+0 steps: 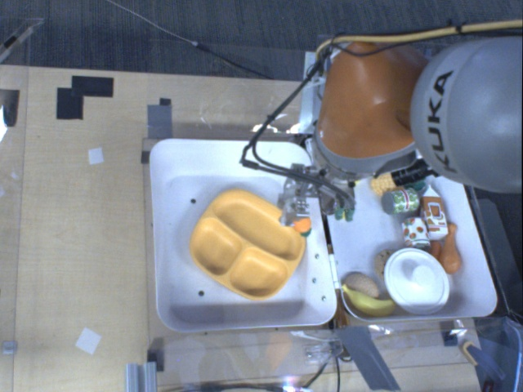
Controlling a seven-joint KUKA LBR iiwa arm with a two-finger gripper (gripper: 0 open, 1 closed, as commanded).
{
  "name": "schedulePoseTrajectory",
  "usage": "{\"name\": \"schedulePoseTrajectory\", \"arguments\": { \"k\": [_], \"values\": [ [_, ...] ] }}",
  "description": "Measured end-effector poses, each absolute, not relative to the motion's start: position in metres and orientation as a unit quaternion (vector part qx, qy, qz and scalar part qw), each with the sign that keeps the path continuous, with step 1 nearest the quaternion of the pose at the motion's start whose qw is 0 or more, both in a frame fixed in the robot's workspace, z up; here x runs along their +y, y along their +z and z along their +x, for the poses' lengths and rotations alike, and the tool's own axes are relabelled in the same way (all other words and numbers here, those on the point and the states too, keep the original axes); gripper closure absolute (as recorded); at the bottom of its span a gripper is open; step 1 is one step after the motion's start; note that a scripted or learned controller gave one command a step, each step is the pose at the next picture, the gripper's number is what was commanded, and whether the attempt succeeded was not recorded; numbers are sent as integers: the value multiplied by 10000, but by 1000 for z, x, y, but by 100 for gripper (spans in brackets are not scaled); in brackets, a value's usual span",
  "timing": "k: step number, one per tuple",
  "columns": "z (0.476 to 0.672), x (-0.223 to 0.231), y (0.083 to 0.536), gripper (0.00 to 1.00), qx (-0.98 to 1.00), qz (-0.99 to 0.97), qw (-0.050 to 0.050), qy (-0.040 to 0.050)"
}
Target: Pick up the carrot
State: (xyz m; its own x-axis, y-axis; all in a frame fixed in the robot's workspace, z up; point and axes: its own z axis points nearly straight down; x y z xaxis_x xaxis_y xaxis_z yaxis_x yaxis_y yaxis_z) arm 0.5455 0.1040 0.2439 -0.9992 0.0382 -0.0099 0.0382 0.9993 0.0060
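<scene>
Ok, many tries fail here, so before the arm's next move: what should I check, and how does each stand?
1. Two-finger gripper above the left white bin: ok.
2. Small orange piece right beside it, at the yellow divided plate's edge: ok.
3. That piece is the carrot: cannot tell; a longer orange object lies in the right white bin.
4. Piece actually gripped: cannot tell.

arm (458,96) cropped right, hiding right bin (482,300)

- Gripper (299,216) over left bin (167,243), at yellow divided tray's (243,243) right edge; small orange carrot (302,227) between fingertips.
- Right bin (482,288): banana (368,303), white bowl (417,280), cans.
</scene>
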Motion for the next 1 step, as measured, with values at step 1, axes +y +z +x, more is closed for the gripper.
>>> {"name": "schedulePoseTrajectory", "arguments": {
  "k": [1],
  "values": [
    [523,120,181,100,9991,430,36,21]
  ]
}}
